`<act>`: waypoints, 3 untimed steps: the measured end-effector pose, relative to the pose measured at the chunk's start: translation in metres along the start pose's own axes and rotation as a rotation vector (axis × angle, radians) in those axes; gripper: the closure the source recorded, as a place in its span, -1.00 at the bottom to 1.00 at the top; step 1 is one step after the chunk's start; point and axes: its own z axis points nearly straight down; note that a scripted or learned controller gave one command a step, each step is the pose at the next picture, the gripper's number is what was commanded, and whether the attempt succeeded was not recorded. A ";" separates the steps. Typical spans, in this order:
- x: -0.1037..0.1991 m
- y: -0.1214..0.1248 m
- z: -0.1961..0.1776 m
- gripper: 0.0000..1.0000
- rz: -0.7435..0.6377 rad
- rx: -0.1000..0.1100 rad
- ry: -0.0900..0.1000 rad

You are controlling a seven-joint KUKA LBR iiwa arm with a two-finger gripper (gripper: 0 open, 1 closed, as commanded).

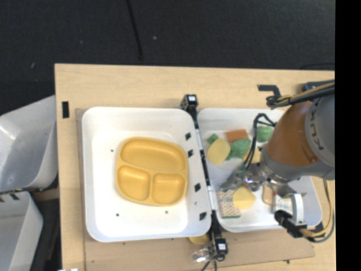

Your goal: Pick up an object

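The pincer [234, 180] hangs low inside the right bin [248, 223], close to the divider between the two bins, with its metal tip pointing toward the left bin [96, 219]. Whether it is spread or closed cannot be told, and nothing can be seen gripped in it.

Just below the pincer, touching or nearly touching it, lies a pale yellow round piece [243, 198], and just beside that, toward the divider, a speckled green-and-tan pad [228, 208]. Above the pincer sits a yellow disc [218, 151], with a small green leaf-like piece [212, 138] at its upper edge. Further up and to the right are a green block [241, 147] and an orange block [237, 135], the orange one touching the green one's top. A bright green piece [264, 133] shows beside the arm's orange band [287, 137].

Well apart to the left, across the divider, a yellow sectioned plate [151, 170] rests in the left bin.

The arm [321, 129] reaches in from the right, bent down over the right bin, its wrist covering the bin's right half. A black cable [256, 130] loops beside it.
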 end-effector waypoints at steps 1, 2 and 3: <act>-0.002 0.003 -0.013 1.00 0.010 -0.002 0.003; 0.099 -0.010 -0.104 1.00 -0.013 0.000 0.005; 0.117 -0.008 -0.244 1.00 -0.008 -0.009 0.001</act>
